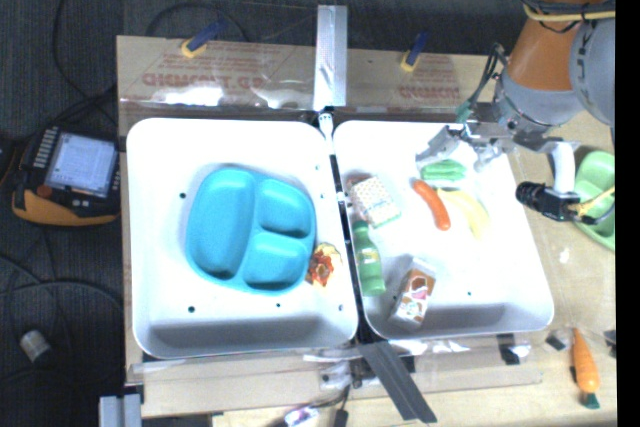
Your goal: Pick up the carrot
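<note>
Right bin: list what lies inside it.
Right bin holds the carrot, a yellow piece, a green item partly under the end effector, a green bottle and two packets.

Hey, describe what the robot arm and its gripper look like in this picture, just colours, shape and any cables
The arm is rounded and bulky, with grey housing and a broad orange band above the wrist. Thin dark and yellowish cables loop over the top of the orange part. The gripper is a small metallic grey assembly with pale fingers; a teal-green fitting sits on the wrist behind it.
</note>
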Motion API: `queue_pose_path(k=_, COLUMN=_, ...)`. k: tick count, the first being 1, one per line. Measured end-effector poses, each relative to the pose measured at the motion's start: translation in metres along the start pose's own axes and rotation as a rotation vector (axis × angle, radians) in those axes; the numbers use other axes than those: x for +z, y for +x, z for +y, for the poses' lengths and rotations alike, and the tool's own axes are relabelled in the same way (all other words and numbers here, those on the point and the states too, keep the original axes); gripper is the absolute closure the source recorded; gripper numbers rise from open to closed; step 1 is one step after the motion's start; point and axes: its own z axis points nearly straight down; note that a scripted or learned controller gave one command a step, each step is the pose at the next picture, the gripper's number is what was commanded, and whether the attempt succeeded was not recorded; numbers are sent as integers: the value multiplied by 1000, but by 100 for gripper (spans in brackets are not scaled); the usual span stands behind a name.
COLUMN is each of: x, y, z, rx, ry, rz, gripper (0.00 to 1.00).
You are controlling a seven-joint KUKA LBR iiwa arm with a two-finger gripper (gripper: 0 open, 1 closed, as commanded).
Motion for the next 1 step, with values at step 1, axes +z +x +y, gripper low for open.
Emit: queue_pose_path(k=1, x=41, y=-30, z=-72, rx=-261, ry=0, rz=-2, gripper=0)
